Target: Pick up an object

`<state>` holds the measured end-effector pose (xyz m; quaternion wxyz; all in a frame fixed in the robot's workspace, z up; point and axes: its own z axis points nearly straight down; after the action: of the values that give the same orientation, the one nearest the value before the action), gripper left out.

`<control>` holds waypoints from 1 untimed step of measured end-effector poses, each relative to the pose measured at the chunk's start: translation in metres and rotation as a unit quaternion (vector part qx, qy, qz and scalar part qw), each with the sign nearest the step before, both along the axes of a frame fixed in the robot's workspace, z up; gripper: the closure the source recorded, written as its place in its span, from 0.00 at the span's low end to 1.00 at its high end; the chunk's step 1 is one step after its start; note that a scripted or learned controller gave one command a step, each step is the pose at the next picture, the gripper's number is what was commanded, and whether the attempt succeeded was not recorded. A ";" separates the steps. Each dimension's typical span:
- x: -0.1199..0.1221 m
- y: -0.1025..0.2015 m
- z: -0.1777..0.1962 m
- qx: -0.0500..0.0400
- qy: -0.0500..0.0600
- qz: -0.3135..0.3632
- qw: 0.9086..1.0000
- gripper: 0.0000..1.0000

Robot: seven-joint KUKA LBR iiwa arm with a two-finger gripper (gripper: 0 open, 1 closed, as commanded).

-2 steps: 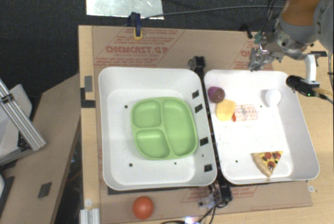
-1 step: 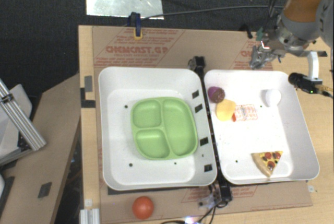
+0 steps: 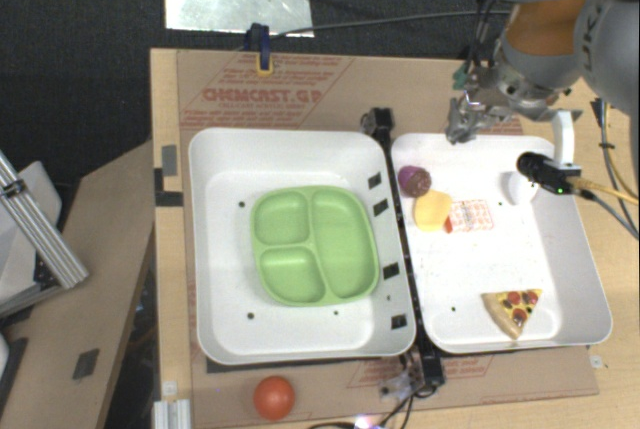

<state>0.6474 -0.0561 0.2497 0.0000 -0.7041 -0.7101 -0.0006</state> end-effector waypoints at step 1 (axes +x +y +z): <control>-0.018 0.047 -0.013 0.000 0.001 0.000 1.000 1.00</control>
<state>0.6289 -0.0086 0.2363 0.0006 -0.7043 -0.7099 0.0000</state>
